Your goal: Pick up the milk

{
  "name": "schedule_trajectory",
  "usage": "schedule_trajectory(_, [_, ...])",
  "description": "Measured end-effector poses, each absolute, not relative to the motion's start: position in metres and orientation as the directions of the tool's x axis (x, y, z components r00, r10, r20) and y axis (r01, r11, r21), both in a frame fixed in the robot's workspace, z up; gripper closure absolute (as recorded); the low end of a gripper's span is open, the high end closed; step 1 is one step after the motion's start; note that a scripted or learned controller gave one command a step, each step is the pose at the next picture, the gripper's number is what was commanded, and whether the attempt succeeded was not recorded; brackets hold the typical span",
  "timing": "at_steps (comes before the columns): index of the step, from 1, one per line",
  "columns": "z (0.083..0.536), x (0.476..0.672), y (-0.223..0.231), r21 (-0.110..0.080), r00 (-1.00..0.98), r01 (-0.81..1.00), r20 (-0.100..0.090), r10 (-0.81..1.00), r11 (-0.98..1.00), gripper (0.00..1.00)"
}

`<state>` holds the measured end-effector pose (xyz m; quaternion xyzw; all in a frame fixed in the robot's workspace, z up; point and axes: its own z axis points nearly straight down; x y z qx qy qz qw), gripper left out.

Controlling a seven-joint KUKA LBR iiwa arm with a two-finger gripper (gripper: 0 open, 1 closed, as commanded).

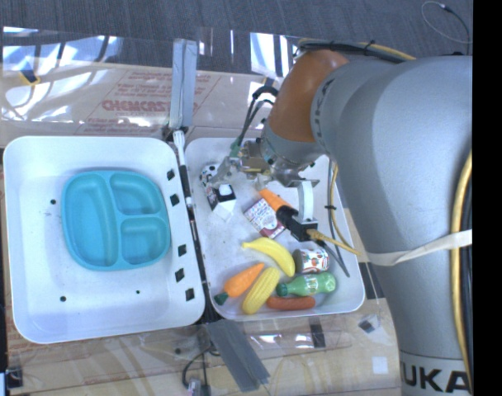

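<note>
Camera view, from the near edge of the right bin (347,304) going back: a green bottle (313,285), a carrot (243,279) and a banana (270,252) lie close together, with a small can (314,260) just beside the banana. Behind them lies a red and white packet (259,213).

Further back, near the wall that the bin shares with the left bin (20,246), is the milk (215,185). It looks like a small white carton with black patches, and it seems to lie tilted, not upright. I judge it light and rather stiff. Its smooth faces could slip, and its thin walls may give a little under a hard squeeze. The best hold is probably across its two narrow flat sides, near the middle. A hold on a corner would likely turn the carton away.

Just behind the milk, and partly over it, hangs the gripper (234,166), below the orange band of the arm (383,163). It is very near the carton, perhaps touching the top of it, but the wrist and cables hide this part. Whether the gripper is open or closed, and whether it has hold of anything, I cannot tell.

The blue tray (116,219) in the left bin is well apart from all this.
</note>
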<state>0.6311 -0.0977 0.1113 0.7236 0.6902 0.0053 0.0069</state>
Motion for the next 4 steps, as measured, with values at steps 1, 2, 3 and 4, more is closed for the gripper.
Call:
schedule_trajectory(1, [0.105,0.652,-0.091,0.016,0.246,0.969,0.006,0.969,-0.246,0.0])
schedule_trajectory(2, [0.107,0.597,-0.097,0.03,0.408,0.912,0.013,0.913,-0.409,0.0])
schedule_trajectory(3, [0.107,0.582,-0.094,0.031,0.487,0.873,0.016,0.873,-0.487,0.0])
schedule_trajectory(4, [0.106,0.569,-0.095,0.033,0.41,0.911,0.013,0.912,-0.41,0.0])
